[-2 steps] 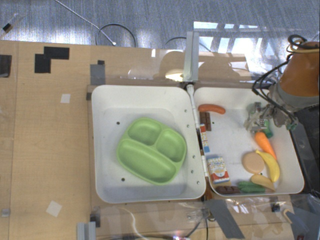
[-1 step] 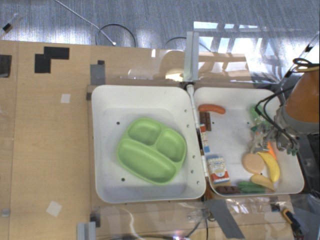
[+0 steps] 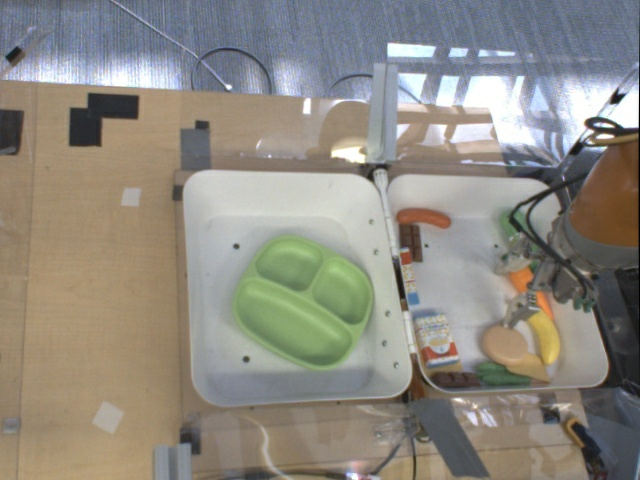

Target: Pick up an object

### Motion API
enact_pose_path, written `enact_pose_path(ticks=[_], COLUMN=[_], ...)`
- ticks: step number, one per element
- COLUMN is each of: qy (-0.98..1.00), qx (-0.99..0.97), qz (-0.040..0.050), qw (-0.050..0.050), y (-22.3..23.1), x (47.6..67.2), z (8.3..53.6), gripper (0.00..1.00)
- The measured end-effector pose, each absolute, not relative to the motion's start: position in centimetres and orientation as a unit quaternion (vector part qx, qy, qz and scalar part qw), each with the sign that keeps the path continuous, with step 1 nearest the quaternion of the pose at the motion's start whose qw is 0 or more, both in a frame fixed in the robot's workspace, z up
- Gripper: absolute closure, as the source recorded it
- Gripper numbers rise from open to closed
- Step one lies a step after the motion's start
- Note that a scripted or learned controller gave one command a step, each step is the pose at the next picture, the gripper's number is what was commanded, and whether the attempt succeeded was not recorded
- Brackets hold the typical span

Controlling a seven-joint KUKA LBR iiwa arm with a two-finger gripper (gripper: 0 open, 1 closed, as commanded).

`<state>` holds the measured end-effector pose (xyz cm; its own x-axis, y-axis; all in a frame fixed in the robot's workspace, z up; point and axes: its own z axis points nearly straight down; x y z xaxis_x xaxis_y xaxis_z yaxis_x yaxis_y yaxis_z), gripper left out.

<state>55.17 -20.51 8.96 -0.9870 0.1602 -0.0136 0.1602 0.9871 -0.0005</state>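
The two-finger gripper point(image 3: 527, 308) hangs low in the right white bin point(image 3: 470, 268); I cannot tell its grip. Just below it lie a yellow plastic banana point(image 3: 546, 336) and a tan oval piece point(image 3: 504, 345). In my opinion it should centre over one of them and descend straight.

Yellow banana point(image 3: 546, 337) lying lengthwise near right bin's right wall, beside tan round piece point(image 3: 505, 345) and orange carrot point(image 3: 524, 279).
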Motion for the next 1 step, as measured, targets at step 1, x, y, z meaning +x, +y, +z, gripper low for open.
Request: enact_pose_path(ticks=[1], qy=[0.997], qx=[0.077], qz=[-0.0024], qw=[0.015], y=[-20.49], x=[55.7], z=[10.48], gripper=[1.0])
